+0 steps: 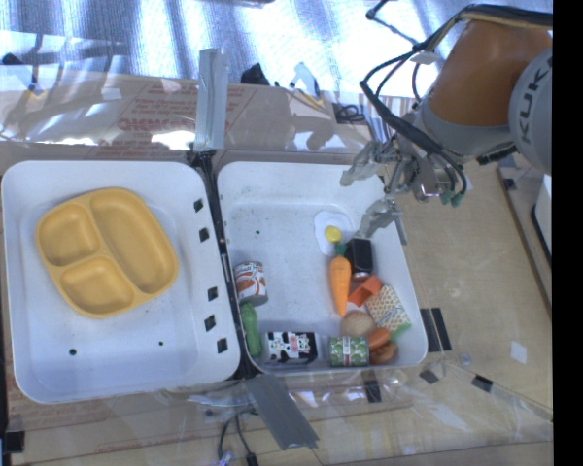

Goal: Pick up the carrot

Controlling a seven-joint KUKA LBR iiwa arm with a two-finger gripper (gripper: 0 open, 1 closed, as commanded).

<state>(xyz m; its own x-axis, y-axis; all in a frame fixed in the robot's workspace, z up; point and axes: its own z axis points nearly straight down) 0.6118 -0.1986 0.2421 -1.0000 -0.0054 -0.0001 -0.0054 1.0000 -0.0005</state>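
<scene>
Your gripper (387,194) hangs spread wide, holding nothing. The carrot (339,284) below it looks light, stiff, smooth; grip across its thick middle.

The carrot (339,284) has open bin floor (282,231) on its left, running up to the far wall. On its right, a black block (360,254), orange piece (365,290) and patterned packet (388,309) crowd against it, with cans (348,350) below.

A long orange carrot (339,282) lies in the right white bin (282,212) among small food items; a yellow compartmented tray (105,250) sits in the left white bin (39,357).
</scene>
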